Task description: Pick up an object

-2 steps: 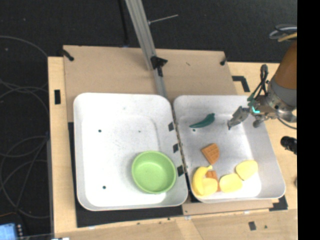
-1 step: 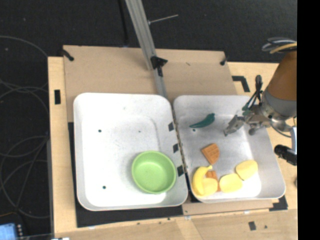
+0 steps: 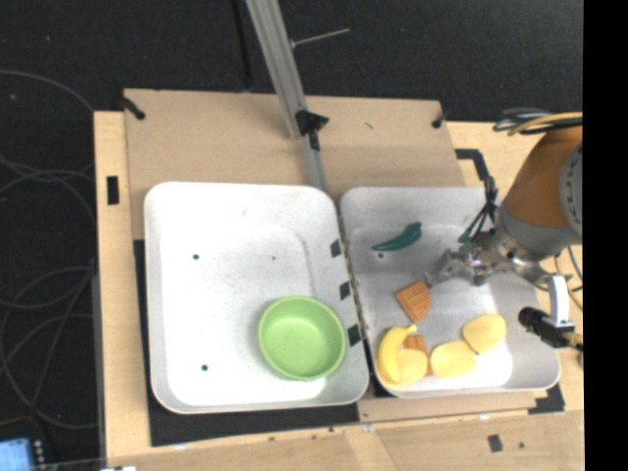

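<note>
My gripper [image 3: 453, 266] is hovering over the right white bin [image 3: 373, 214]; I cannot tell how it is set. The small teal curved plastic piece [image 3: 397, 237] is lying just beside it, to its left, stretching sideways, tipping up rightward.

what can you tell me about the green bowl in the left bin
The green bowl is a light lime green, round, and looks like smooth plastic. It stands upright with its mouth up, and nothing shows inside it. It sits on the floor of the left bin, toward the near right corner, close to the wall shared with the right bin. The claw is apart from it, over the other bin.
</note>
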`<state>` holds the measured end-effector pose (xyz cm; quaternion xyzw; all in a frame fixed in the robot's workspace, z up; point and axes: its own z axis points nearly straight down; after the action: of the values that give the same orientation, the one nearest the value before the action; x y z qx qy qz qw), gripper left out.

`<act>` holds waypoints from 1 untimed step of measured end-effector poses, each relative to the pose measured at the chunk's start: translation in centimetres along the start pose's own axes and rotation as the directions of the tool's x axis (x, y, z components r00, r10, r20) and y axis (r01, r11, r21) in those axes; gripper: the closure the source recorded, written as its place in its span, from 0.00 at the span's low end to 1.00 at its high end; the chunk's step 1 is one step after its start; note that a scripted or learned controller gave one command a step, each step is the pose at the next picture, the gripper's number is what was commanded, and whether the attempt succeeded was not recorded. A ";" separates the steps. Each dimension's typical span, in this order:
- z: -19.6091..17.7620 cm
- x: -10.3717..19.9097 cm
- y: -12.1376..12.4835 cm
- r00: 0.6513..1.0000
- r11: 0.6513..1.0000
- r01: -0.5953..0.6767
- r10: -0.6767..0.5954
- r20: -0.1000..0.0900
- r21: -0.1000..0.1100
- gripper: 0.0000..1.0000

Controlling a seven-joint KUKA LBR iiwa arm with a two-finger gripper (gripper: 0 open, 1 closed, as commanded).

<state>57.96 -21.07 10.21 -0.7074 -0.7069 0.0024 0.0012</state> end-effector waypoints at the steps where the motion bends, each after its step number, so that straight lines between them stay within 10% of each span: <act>1: 0.1 -0.2 0.0 1.000 1.000 -0.001 0.001 0.001 -0.004 0.00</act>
<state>57.97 -21.23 10.12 -0.7077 -0.7065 0.0012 -0.0008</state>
